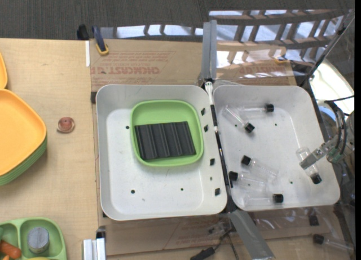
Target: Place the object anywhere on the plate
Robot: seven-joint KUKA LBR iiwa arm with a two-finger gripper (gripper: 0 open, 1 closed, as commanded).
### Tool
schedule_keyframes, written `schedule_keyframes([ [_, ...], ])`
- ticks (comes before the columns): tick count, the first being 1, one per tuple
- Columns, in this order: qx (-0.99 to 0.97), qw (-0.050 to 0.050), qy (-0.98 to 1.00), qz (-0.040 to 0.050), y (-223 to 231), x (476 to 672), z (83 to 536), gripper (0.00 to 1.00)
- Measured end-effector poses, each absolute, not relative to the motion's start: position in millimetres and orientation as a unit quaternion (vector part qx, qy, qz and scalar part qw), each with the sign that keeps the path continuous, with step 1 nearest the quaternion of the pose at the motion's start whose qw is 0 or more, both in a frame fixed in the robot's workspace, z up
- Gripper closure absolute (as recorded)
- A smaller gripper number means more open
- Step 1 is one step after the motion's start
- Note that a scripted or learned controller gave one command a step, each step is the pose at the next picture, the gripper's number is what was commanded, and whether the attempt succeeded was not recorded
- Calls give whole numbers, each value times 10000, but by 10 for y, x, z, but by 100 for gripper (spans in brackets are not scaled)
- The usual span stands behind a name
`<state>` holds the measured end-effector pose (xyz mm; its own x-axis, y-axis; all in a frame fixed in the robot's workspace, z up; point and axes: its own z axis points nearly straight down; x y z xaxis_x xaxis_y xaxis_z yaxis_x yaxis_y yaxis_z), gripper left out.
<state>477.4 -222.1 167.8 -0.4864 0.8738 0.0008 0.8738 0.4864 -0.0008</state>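
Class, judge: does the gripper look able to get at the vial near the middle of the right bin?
Probably yes. The gripper hangs at the right side of the right bin. The vial lies uncovered on its floor, with nothing between them.

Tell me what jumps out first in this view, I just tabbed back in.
The green plate in the left bin stands out, with a dark ribbed slab lying on it. In the right bin, several clear black-capped vials lie scattered. A stack of orange plates sits at the bench's left edge.
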Motion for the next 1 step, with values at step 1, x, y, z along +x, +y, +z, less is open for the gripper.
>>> schedule_keyframes([
  [1, -4962, -8, -8682, 1, -2224, 4784, 2177, 100],
])
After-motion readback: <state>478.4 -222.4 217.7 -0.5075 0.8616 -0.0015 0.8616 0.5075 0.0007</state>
